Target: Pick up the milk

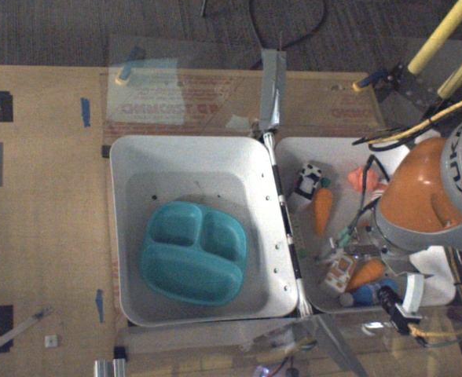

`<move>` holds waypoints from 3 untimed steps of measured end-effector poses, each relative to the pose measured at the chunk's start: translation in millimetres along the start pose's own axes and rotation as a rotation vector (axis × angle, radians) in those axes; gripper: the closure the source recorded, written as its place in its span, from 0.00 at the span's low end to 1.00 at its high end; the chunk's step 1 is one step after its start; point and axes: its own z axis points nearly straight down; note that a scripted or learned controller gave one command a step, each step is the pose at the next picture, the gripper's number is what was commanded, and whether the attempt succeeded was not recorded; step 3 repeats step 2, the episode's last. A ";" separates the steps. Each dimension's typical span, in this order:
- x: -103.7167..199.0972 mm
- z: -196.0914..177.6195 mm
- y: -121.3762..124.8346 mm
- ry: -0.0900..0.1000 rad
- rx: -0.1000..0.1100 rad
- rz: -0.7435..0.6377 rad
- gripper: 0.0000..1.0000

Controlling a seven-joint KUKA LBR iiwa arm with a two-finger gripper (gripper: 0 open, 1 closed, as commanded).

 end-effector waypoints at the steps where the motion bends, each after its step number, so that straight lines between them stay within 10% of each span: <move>1: -3.1 -9.8 -0.1 -0.003 -0.002 0.006 1.00; 2: 50.2 -95.2 -0.5 -0.001 0.012 -0.105 1.00; 3: 50.2 -95.2 -0.5 -0.001 0.012 -0.105 1.00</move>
